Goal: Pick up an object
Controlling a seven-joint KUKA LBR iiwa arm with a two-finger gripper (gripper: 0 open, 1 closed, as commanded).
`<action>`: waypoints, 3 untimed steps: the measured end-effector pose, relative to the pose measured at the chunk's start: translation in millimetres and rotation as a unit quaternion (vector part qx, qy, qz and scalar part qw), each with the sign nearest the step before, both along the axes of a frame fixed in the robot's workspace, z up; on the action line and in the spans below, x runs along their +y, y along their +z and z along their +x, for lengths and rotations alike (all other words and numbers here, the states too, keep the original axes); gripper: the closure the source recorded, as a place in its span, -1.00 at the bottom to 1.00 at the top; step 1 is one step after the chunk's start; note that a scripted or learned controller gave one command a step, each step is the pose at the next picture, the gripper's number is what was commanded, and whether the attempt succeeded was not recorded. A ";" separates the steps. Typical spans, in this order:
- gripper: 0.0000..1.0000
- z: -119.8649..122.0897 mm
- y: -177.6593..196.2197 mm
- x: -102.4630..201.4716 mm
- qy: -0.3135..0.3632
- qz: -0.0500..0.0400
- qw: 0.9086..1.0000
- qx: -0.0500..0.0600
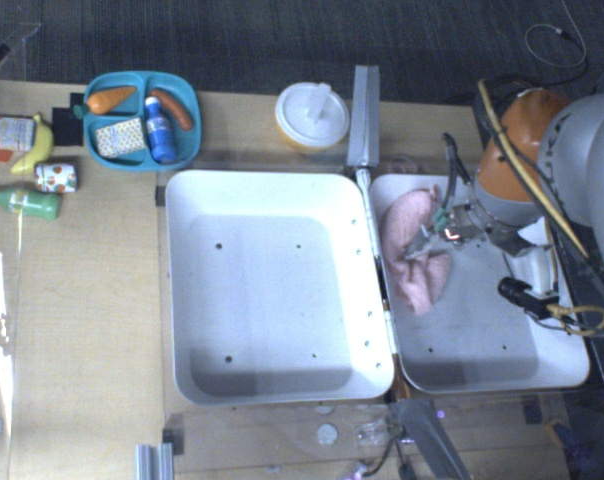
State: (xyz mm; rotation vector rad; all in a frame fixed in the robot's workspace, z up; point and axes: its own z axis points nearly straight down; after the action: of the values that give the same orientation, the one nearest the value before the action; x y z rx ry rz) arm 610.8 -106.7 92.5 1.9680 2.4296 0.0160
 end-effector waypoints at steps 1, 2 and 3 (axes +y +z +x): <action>-1.00 -29.1 0.7 15.1 0.077 -0.002 0.997 -0.002; 1.00 -27.2 12.0 18.1 0.079 0.000 0.997 -0.004; 1.00 -0.5 92.7 40.1 -0.079 0.001 0.997 0.007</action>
State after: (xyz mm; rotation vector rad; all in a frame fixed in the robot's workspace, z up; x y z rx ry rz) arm 610.3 -66.6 185.2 2.1617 2.2753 0.0034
